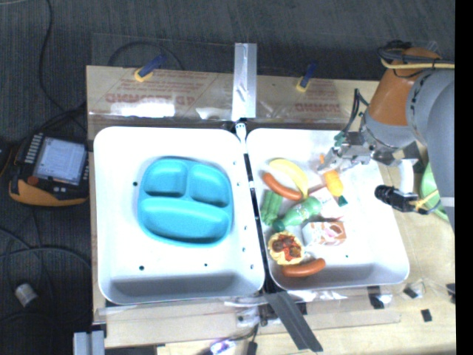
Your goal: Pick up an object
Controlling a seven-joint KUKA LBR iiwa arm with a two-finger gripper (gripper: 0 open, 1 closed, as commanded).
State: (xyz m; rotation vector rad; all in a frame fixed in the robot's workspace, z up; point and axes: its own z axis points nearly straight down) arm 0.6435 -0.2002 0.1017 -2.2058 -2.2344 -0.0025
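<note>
A wooden bench point(425, 272) on dark carpet bears two shallow white bins side by side. The task's likely object, a small orange carrot-like toy point(334, 182), lies in the upper right part of the right bin point(384, 250), just below the gripper point(347, 154); it appears to be light, rigid moulded plastic, smooth enough to slip, best taken across its narrow width near the middle. The gripper hangs over the bin's upper right area, and whether it is spread or closed cannot be told at this size; nothing is seen held in it. To the toy's left lie a yellow banana point(290, 173) touching a red sausage point(281, 186); below these, green vegetables point(290, 211), a white packet with red print point(325, 233), a small pizza-like piece point(285, 247) and a second sausage point(303, 267), closely grouped. The left bin point(118, 257) holds a blue divided tray point(185, 199). The arm point(403, 102), orange-banded, enters from the right.
</note>
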